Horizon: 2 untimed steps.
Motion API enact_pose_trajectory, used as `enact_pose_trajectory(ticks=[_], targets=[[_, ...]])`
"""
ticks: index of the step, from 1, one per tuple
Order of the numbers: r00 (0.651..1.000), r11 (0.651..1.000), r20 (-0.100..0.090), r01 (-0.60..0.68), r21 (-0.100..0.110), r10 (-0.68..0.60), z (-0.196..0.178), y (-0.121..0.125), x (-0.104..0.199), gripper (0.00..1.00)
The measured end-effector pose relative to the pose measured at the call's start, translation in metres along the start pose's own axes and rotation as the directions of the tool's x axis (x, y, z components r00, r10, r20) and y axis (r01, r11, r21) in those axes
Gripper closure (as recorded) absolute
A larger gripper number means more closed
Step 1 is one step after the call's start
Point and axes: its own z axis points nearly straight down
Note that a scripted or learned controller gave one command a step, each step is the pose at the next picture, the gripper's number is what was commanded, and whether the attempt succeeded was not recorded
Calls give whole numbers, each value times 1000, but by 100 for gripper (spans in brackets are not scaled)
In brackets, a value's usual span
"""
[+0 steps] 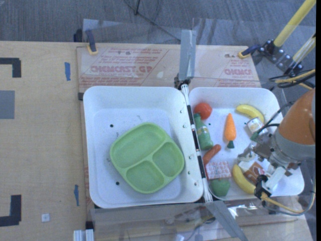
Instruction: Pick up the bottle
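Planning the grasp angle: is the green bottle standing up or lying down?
Lying down. The bottle lies lengthwise along the right bin's left wall, its side label facing the camera, below the tomato.

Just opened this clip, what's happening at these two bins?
The KUKA arm reaches into the right bin, its gripper low over the near-right corner beside a banana. The green bottle lies untouched along that bin's left wall, below a tomato. The left bin holds a green divided plate.
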Motion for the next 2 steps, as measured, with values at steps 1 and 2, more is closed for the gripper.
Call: enact_pose_trajectory(ticks=[1, 2], targets=[[1000, 1000, -6, 1, -25, -1, -14, 8, 3, 100], [1000, 1000, 3, -8, 6, 8, -231, 20, -2, 100]])
